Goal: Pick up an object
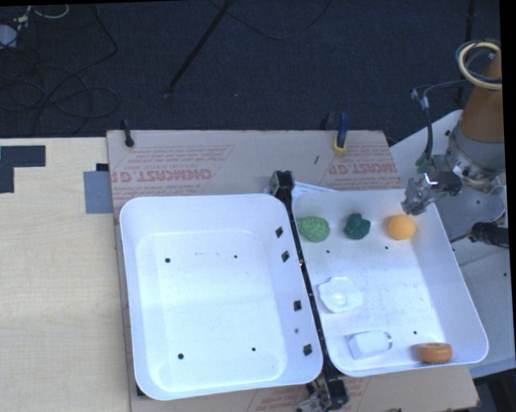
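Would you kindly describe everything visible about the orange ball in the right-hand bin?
The orange ball is small, round and matte, plain orange with no markings. It rests on the floor of the right bin near the far right corner, right of the dark green lump, not touching it. The gripper hangs just above and right of it, near the bin's rim; contact cannot be told.

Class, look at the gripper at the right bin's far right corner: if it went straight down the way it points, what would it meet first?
Most likely the orange ball, which lies just below and left of the gripper. Depth is unclear from this slanted view, so it might instead touch the right bin beside the ball.
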### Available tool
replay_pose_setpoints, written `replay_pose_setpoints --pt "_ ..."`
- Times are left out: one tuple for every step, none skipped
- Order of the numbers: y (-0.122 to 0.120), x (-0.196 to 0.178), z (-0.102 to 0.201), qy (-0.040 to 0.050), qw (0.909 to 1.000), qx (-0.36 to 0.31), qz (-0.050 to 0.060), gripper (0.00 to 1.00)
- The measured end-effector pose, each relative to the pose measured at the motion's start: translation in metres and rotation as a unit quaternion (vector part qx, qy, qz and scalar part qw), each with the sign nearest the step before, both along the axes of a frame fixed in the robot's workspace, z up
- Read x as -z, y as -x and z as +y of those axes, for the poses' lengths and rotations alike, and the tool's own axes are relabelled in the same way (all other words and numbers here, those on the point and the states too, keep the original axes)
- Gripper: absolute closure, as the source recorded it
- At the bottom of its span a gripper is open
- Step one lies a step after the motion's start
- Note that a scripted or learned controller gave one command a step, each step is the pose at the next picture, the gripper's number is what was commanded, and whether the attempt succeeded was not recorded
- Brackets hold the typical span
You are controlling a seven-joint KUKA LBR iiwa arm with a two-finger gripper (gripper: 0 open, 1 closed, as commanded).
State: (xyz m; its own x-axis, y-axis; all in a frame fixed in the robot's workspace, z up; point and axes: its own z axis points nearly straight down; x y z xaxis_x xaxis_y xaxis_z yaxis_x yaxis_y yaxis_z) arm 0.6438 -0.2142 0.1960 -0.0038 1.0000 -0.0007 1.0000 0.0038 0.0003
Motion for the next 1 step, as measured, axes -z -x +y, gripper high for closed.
replay_pose_setpoints --pt "0.0000 -0.0047 -0.0001 0.0000 1.0000 0.000 0.000 1.00"
